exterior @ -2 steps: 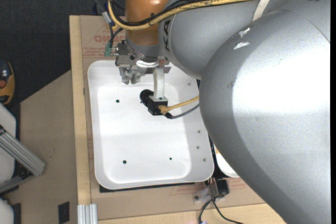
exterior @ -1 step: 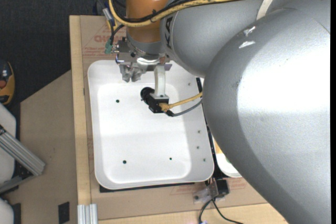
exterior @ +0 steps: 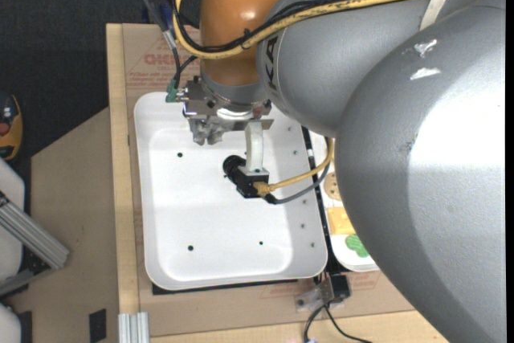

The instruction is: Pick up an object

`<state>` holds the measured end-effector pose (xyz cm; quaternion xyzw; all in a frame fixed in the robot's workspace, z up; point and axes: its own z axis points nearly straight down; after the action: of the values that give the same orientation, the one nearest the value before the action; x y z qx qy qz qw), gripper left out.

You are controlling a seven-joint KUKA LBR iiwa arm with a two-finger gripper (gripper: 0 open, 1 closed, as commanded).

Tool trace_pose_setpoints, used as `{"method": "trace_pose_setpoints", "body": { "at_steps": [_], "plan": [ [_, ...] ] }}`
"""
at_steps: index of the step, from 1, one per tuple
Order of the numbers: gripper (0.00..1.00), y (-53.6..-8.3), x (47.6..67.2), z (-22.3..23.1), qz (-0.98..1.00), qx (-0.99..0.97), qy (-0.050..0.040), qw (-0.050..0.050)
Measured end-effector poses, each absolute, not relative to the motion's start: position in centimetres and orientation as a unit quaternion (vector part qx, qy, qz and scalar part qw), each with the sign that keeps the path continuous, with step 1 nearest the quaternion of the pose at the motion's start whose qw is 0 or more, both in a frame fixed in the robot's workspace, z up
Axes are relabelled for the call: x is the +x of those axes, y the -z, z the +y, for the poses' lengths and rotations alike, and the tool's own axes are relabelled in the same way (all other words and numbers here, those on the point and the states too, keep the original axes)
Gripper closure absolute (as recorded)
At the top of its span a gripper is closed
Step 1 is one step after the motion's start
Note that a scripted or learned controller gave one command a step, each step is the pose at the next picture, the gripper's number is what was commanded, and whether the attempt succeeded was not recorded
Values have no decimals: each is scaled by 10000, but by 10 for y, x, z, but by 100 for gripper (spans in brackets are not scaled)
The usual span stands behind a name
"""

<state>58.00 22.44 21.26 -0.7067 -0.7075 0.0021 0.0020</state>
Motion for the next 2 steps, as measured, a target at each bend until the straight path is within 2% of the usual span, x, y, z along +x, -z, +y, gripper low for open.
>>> {"method": "trace_pose_setpoints", "body": {
  "at_steps": [1, 2],
  "plan": [
    [100, -225, 546, 215, -7067, -7075, -19, 21],
    [100, -228, 501, 225, -7079, -7063, -23, 22]
  ]
}}
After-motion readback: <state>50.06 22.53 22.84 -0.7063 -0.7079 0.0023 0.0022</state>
